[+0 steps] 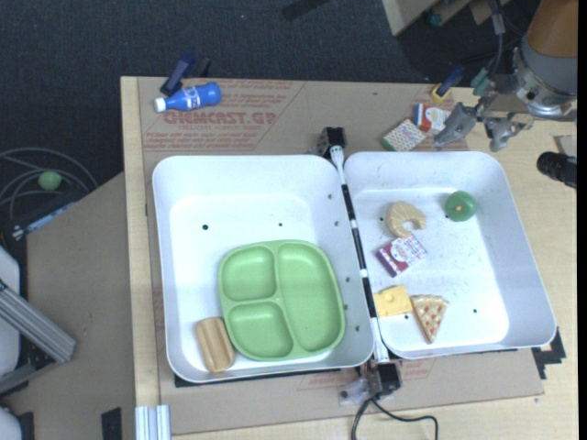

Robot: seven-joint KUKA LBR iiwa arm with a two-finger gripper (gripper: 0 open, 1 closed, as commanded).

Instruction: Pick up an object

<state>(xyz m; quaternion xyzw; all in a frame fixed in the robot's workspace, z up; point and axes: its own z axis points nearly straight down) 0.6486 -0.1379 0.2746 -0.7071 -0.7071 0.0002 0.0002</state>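
Gripper [477,122] hangs above right bin's [527,246] far rim, fingers spread, nothing between them; prob. staged clear of targets. Green ball [460,206] nearest, loose in bin, w/ bagel piece [404,218] just beside it.

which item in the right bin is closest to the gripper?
The green ball, at the bin's far right. It lies nearest the gripper hovering beyond the far rim; the bitten bagel, red packet, cheese wedge and pizza slice sit farther off.
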